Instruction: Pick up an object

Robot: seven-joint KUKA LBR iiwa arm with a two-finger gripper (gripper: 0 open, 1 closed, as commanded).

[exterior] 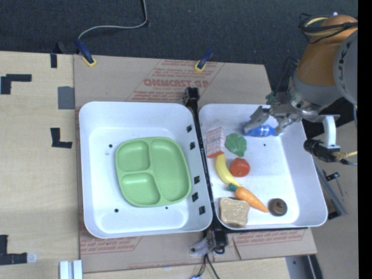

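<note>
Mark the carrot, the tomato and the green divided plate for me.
carrot (252,199): camera view, middle of its orange body.
tomato (239,167): camera view, centre of its red top.
green divided plate (156,155): camera view, ridge between its compartments.

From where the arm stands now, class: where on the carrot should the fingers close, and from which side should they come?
Grip the carrot around its thicker orange middle, coming straight down from above. It lies flat and slanted on the right bin's floor, so the fingers should close across its width. Its green end touches the banana, and the bread lies close, so stay toward the free tip.

I see a green divided plate (153,171) in 1 white bin (93,156). Beside it: yellow banana (224,170), red tomato (239,167), orange carrot (251,199).
</note>
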